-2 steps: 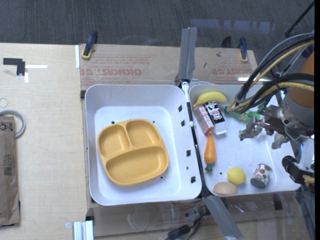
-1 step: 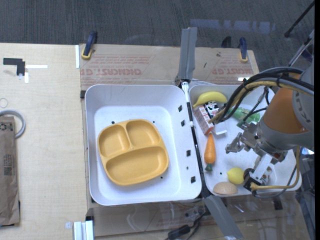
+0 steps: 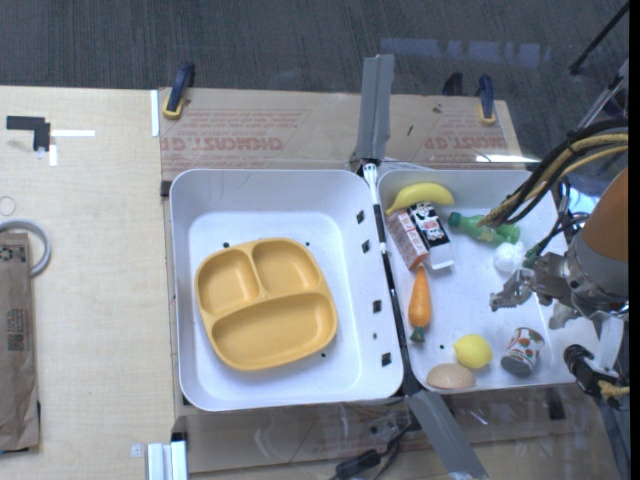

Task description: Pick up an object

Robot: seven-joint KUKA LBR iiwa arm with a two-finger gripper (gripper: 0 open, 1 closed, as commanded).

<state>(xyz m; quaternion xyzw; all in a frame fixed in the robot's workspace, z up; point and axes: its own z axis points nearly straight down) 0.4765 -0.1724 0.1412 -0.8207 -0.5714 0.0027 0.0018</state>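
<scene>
The approach step is judged in hand: the claw [image 3: 512, 296], its spread not discernible, is held over the right bin [image 3: 470, 173], where the nearby lemon [image 3: 473, 351] would next need descent and closing

The arm [image 3: 608, 238] was grey with an orange band, trailing black and yellow cables [image 3: 560, 173] above a metal gripper [image 3: 522, 290].

Light wood surface [image 3: 90, 268] seen — two white bins set side by side: left bin [image 3: 185, 298], right bin [image 3: 470, 180]. Cardboard sheet [image 3: 270, 128] laid behind them, blue clamps [image 3: 181, 86] at its corners. Brown paper bag [image 3: 15, 348] at far left edge.
</scene>
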